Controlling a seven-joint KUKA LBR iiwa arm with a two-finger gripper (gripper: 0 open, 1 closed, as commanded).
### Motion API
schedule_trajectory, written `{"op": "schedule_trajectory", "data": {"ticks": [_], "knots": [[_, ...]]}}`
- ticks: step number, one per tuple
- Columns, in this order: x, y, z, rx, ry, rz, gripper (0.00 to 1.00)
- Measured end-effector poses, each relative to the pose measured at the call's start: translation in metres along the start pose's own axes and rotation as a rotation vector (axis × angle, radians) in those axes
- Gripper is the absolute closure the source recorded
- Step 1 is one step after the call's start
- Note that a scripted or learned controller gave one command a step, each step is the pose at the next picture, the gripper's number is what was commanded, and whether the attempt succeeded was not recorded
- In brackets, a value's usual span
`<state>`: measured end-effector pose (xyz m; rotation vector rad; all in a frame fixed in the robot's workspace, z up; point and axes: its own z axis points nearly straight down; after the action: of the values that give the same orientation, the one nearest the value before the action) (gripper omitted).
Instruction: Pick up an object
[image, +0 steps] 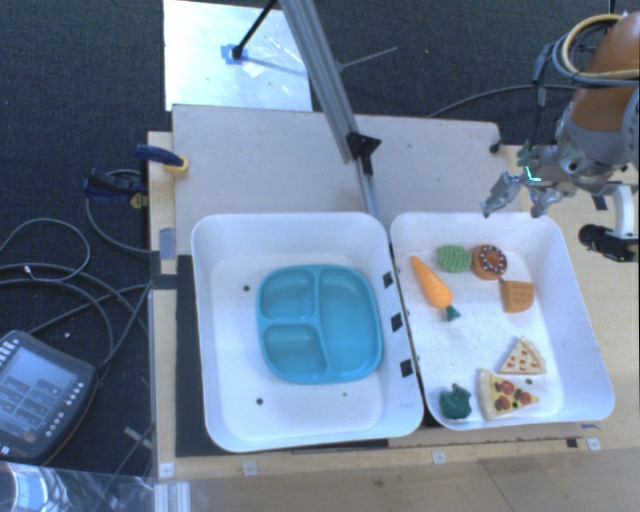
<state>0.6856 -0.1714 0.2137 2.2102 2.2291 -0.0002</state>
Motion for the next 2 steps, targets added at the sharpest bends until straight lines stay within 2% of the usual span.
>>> {"op": "schedule_trajectory", "data": {"ticks": [1,2], "knots": [[0.008,0.005,0.047,0.003,0.002,0.001,0.0],[0.009,-0.004,0.104,0.002,0.001,0.006,0.0]]}}
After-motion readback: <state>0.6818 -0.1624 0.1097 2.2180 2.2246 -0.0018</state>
